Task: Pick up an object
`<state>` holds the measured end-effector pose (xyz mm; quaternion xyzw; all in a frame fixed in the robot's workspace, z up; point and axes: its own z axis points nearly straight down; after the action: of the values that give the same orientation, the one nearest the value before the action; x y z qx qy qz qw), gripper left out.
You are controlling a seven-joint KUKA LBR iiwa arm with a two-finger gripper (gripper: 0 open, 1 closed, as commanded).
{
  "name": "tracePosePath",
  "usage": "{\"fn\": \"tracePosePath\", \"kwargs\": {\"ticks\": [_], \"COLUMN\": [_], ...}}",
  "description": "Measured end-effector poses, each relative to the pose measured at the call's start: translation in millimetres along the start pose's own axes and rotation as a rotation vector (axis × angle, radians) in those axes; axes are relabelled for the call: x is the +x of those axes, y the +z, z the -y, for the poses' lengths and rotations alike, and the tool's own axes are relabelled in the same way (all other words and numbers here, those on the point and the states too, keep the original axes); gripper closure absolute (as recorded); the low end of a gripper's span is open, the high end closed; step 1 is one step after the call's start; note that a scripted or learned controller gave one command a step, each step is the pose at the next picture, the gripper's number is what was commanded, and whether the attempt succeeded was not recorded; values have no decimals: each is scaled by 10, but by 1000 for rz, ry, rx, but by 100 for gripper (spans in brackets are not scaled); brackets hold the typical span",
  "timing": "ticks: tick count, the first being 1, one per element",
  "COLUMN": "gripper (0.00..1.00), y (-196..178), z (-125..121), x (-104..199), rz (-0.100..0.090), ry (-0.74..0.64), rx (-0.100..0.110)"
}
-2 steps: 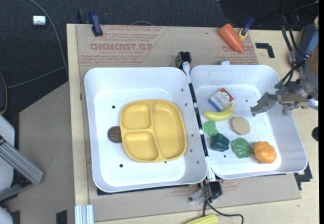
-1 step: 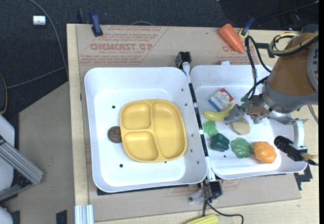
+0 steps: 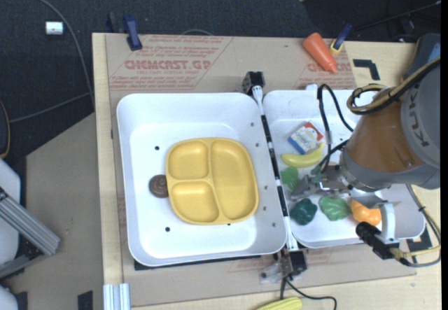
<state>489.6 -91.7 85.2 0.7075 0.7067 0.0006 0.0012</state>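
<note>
Small toys crowd the right bin (image 3: 301, 100): a yellow banana (image 3: 301, 159) near its middle, a little white, blue and red carton (image 3: 306, 138) just beyond it, a light green piece (image 3: 289, 177) on the near side of the banana, a dark green lump (image 3: 304, 213) at the near left, a brighter green lump (image 3: 334, 207) to the right of that, and an orange piece (image 3: 365, 213) further right still. None of them sits between the jaws. The gripper (image 3: 323, 183) hangs low among the green pieces, just right of the light green one and beyond the two lumps; whether its jaws are spread or closed cannot be told, since the wrist and cabling cover them. The grey arm (image 3: 392, 144) with its orange band reaches in from the right over that bin.

In the left bin (image 3: 140, 127) lies a yellow divided plate (image 3: 210, 181), with a brown round object (image 3: 159, 185) touching its left edge. On the table (image 3: 105, 161), beyond the bins, lie an orange carrot-shaped toy (image 3: 320, 52) and a blue clamp (image 3: 131, 33).
</note>
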Motion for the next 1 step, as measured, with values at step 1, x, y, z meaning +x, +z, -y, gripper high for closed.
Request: {"fn": "tracePosePath", "kwargs": {"ticks": [1], "gripper": [0], "y": [5], "z": [-806], "x": [-171], "rz": [0], "ry": [-1], "rx": [2]}}
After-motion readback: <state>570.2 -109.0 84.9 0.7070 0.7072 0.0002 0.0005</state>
